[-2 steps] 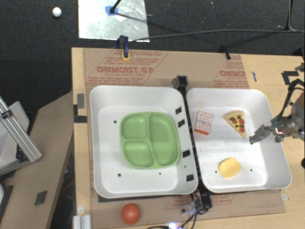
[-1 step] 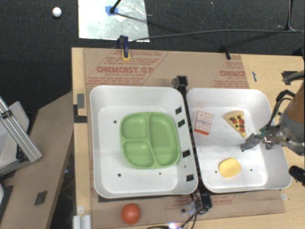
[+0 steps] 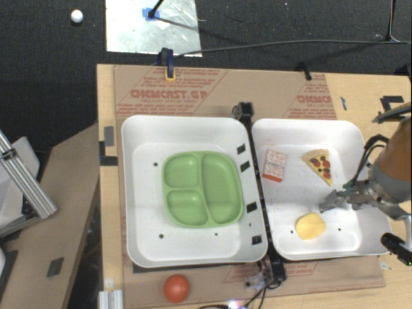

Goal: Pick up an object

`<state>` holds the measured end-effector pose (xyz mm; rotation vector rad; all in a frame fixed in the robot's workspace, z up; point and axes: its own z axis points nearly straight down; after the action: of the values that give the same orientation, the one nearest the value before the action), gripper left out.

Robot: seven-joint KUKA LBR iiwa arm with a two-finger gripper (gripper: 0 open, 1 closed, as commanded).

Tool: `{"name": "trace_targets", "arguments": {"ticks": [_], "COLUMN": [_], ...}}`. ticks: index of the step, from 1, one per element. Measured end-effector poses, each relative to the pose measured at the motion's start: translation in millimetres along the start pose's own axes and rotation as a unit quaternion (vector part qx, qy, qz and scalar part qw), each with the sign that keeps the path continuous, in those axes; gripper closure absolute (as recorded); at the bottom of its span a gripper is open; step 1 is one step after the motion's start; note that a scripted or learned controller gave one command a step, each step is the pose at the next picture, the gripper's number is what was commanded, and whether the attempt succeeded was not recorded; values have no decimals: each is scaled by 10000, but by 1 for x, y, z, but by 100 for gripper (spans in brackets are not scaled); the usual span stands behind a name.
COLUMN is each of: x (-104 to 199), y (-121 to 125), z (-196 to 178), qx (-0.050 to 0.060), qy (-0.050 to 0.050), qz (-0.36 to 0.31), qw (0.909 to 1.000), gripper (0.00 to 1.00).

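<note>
Looking down from the fixed camera, we see two white bins side by side on a brown board. The left bin [image 3: 138, 192] holds a green divided plate [image 3: 202, 188] lying flat near its middle. In the right bin [image 3: 351, 240] we find three things: a small white and red packet [image 3: 275, 165] near the bin's left wall, a toy pizza slice [image 3: 320, 164] toward the far side, and a yellow lump [image 3: 310, 226] near the front edge.

The arm [image 3: 393, 166] comes in from the right, and its gripper [image 3: 329, 202] hangs low over the right bin, just above and to the right of the yellow lump. We see its dark fingers spread apart with nothing between them.

Outside the bins, an orange-red ball [image 3: 176, 288] rests on the board in front of the left bin.
</note>
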<state>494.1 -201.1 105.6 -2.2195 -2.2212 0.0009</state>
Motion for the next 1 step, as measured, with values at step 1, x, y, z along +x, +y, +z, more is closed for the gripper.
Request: {"name": "trace_targets", "arguments": {"ticks": [1], "x": [0], "y": [2], "z": [-13], "qx": [-26], "qy": [-11], "qz": [-5], "qw": [10000], "gripper": [100]}}
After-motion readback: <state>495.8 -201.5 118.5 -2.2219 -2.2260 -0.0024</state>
